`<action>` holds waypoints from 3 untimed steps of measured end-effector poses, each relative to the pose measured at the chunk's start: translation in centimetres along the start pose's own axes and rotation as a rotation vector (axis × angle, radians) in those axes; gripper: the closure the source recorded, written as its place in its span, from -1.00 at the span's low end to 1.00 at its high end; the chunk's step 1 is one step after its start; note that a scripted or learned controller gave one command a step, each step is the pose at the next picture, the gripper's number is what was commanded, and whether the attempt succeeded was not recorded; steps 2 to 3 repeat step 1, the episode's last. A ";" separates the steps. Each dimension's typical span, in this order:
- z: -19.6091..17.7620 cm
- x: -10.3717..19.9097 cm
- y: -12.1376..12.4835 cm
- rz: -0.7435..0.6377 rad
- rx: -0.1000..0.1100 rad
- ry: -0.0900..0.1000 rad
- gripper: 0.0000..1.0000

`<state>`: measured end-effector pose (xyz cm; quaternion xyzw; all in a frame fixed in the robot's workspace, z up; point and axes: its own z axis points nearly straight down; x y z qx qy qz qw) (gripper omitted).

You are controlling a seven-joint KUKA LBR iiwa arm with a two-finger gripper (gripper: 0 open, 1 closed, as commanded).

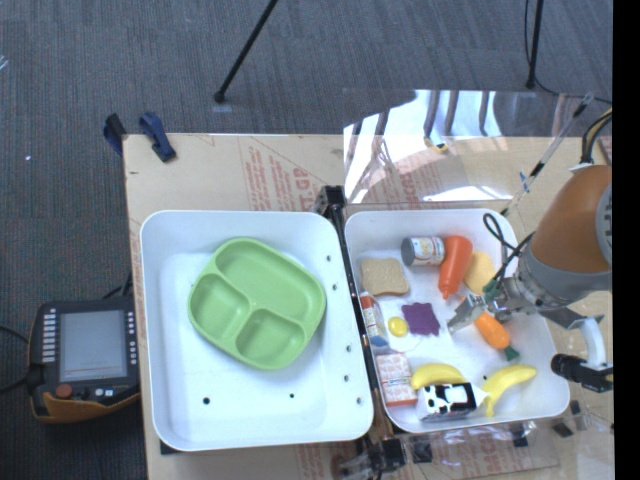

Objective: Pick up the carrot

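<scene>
the carrot [493,331] lies flat in the right bin [545,398], touching the jaws' tips on their right side. the jaws stand narrowly parted with nothing between them, a purple piece [421,318] just to their left.

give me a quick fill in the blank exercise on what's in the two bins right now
1. The green divided plate lies in the ______ bin as the camera sees it.
2. The slice of bread lies in the same bin as the two ______ bananas.
3. The gripper is low in the right bin, right beside the small orange ______.
4. The can lies on its ______.

Missing words: left; yellow; carrot; side
</scene>
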<state>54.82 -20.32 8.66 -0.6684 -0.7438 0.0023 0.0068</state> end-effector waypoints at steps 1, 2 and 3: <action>-1.4 -0.2 0.2 0.004 -0.008 -0.001 1.00; -1.4 -0.2 0.2 0.004 -0.008 -0.001 1.00; -1.4 -0.2 0.2 0.004 -0.008 -0.001 1.00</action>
